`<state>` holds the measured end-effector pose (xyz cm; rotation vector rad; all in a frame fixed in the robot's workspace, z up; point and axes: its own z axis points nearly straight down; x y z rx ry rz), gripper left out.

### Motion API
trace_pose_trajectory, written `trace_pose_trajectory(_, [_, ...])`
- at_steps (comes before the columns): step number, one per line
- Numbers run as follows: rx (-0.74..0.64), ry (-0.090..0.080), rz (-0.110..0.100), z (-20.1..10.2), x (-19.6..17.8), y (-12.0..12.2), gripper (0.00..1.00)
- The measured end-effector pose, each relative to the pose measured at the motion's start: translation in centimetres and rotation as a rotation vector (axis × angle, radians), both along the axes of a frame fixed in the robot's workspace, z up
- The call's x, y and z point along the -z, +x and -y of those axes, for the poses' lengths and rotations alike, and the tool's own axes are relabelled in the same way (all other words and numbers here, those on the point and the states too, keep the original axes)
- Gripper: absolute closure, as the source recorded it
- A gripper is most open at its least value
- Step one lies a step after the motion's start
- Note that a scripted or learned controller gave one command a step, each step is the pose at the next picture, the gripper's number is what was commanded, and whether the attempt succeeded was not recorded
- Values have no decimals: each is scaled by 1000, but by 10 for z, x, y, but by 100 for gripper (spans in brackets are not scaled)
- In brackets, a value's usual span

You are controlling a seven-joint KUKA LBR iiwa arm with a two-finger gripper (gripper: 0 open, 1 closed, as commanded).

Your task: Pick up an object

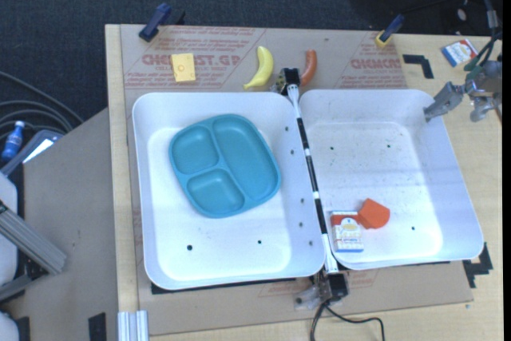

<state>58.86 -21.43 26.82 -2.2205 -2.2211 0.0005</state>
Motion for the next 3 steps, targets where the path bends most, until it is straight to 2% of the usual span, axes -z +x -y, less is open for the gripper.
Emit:
trace_pose_trajectory(1, [-1,1,0,-69,114,5,0])
trace_pose_trajectory(2, [-1,0,0,-95,184,75,0])
trace_pose_trajectory(3, [-1,1,0,-123,183,78,0])
